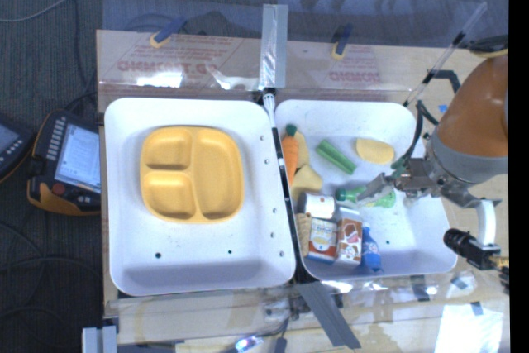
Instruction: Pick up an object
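The arm [475,124] was in the reach step, gripper [382,193] low in the right bin [413,252] over a green piece [357,194]; whether its fingers were apart I could not tell. Next it needed a firm close, then a lift. Counted: two bins, one yellow tray [193,173], one carrot [290,155], two cartons [335,237]

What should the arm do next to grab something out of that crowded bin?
Probably lower the gripper a little onto the green piece right beneath it. The gripper hangs over the right bin, and nothing visibly sits between its fingers yet. That piece lies a bit apart from the cartons, so it looks like the nearest, least crowded target.
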Motion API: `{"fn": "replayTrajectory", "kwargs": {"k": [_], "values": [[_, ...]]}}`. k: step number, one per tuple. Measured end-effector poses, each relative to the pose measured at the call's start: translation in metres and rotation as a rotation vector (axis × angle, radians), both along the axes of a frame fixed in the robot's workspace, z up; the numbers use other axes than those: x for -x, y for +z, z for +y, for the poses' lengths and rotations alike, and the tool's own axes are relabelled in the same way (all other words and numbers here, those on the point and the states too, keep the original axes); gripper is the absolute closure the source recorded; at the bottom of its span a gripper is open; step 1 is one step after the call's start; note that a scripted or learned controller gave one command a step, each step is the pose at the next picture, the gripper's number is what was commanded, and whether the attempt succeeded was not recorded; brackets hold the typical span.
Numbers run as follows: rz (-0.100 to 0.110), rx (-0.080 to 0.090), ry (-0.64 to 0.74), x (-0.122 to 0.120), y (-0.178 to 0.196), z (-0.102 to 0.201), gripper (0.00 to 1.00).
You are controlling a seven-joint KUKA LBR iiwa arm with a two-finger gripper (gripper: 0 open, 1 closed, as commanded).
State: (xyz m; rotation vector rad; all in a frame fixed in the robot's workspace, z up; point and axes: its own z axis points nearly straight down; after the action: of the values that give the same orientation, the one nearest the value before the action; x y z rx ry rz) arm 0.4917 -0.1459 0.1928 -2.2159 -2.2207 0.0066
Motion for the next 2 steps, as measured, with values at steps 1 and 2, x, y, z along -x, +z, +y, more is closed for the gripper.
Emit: {"fn": "replayTrajectory", "kwargs": {"k": [1, 2], "values": [[-0.023, 0.003, 0.001, -0.001, -0.09, 0.015, 0.0], [-0.03, 0.008, -0.045, 0.0, -0.099, 0.031, 0.0]]}}
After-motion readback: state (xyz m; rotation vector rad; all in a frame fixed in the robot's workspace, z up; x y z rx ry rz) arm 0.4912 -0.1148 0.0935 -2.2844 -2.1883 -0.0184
